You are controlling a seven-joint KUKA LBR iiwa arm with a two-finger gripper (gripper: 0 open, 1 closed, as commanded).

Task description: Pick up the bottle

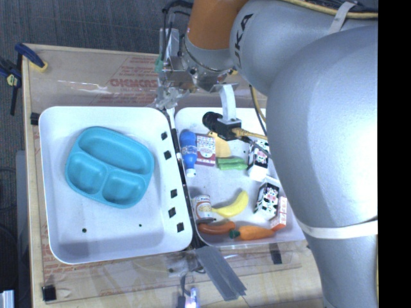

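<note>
while the grey arm (308,108) reaches in from three o'clock and covers much of that side, its gripper (167,99) hangs at twelve o'clock of the seam between the two white bins, over their far rims. whether the pincer is released or clenched cannot be told from this slant.

the bottle (189,154), clear with a blue cap, lies on its side in the right bin (221,186), at about ten o'clock of that bin. it stretches along the bin's left wall with the cap towards twelve o'clock. it sits at six o'clock from the gripper, near it but apart.

just beside the bottle at its three o'clock is a small red-and-white carton (206,150), then a yellow piece (222,148) and a green piece (231,164). at six o'clock from the bottle stands a small can (203,206), and a banana (234,205) curves just beside the can at its three o'clock. along the bin's six o'clock edge lie a red piece (216,227) and a carrot (258,233). a cow-print carton (266,197) stands at four o'clock of the bin.

the left bin (64,236) bears a blue divided plate (109,165), set towards its twelve o'clock half.
</note>
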